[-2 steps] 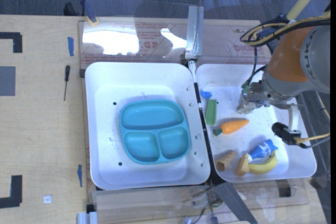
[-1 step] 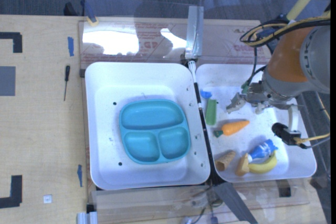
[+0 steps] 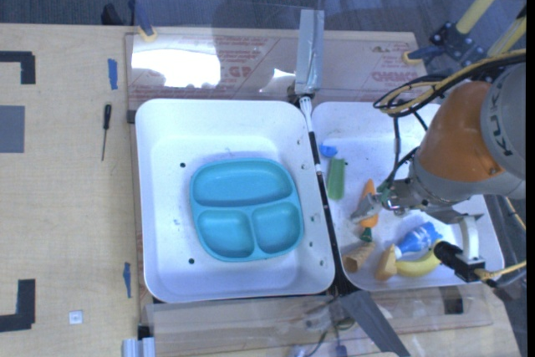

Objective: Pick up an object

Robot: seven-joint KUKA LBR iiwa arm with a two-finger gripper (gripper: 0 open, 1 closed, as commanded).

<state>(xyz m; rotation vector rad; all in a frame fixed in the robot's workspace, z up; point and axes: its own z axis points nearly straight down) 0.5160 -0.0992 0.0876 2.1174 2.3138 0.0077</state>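
My gripper (image 3: 384,200) hangs low over the middle of the right bin (image 3: 355,123), under the arm's orange band (image 3: 456,142). Just to its left lies an orange carrot-like piece (image 3: 369,191), close to the gripper's tip; whether they touch is unclear. A green block (image 3: 336,178) and a small blue item (image 3: 328,151) lie near the bin's left wall. Toward the front sit a yellow banana (image 3: 420,267), a blue and white object (image 3: 416,241), a brown piece (image 3: 358,257) and a small orange bit (image 3: 369,221).
The left bin (image 3: 159,180) holds a light blue divided plate (image 3: 247,207). A ridge between the bins (image 3: 318,180) runs front to back. Cables (image 3: 418,96) loop above the arm at the right bin's far side.
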